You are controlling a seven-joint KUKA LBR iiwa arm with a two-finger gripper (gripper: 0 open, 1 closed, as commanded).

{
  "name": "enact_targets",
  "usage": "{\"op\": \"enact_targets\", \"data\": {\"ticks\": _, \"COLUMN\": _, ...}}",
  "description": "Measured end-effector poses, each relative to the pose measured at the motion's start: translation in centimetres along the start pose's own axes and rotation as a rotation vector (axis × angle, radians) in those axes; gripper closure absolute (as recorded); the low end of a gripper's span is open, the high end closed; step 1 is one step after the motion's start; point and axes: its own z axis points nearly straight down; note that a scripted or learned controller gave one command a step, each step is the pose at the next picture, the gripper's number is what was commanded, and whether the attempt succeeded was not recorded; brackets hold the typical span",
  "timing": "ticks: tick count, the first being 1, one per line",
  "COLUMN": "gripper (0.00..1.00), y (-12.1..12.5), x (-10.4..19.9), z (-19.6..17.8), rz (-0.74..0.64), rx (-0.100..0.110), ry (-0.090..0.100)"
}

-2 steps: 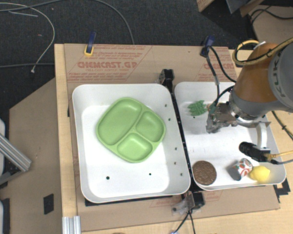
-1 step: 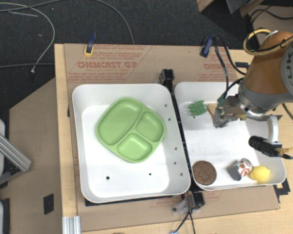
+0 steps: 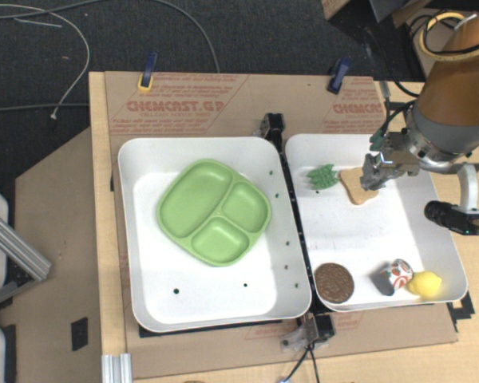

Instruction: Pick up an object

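Camera view: arm enters from the right, end effector (image 3: 377, 171) low over the right bin (image 3: 383, 238), at its far part. It sits over the near end of a tan piece (image 3: 358, 188), apparently touching it; likely chosen as the pick target because it lies flat and apart from the rest. Finger spread: cannot tell, the wrist body covers the tips from this angle, and no object is visibly gripped.

Relative to the end effector: green sprig (image 3: 323, 176) just to its left, close to the tan piece but apart. Brown disc (image 3: 334, 282) well below and left, against the bin's near wall. Striped ball (image 3: 393, 276) and yellow toy (image 3: 425, 284) well below, touching each other in the near right corner. Green tray (image 3: 214, 211) far left in the left bin (image 3: 144, 294), alone, tilted diagonally.

Hard to read: part of the tan piece is hidden under the end effector; the arm is cut off at the frame edge. Worktop (image 3: 112, 134) cardboard clamped at the far edge.
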Motion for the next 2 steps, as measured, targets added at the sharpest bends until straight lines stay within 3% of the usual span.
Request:
{"op": "enact_targets", "data": {"ticks": 1, "gripper": 1.00, "y": 0.1, "x": 0.0, "z": -0.4, "rz": 0.001, "rx": 0.006, "ry": 0.001}}
{"op": "enact_targets", "data": {"ticks": 2, "gripper": 1.00, "y": -0.1, "x": 5.3, "z": -0.8, "rz": -0.004, "rx": 0.009, "ry": 0.004}}
